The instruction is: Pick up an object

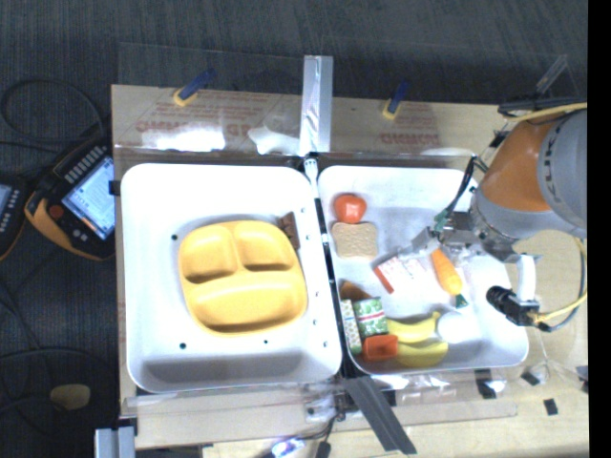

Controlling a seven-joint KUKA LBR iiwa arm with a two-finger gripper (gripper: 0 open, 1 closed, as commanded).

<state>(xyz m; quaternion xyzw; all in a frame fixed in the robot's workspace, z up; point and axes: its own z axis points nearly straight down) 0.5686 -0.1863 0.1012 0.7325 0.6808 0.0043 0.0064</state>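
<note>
The gripper hangs over the right bin, just above one carrot; whether it grips cannot be told. Beside the carrot: one tomato, one banana, one cracker.

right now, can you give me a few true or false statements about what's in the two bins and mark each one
1. The yellow tray lies in the left bin. True.
2. The tomato sits in the left bin. False: it is in the right bin, near its far left corner.
3. The banana lies along the near side of the right bin. True.
4. The cracker rests on the yellow tray. False: it is in the right bin, just below the tomato.
5. The gripper is over the right bin, by the orange carrot. True.
6. The green carton lies at the far right of the right bin. False: it is on the left side, beside the banana.
</note>
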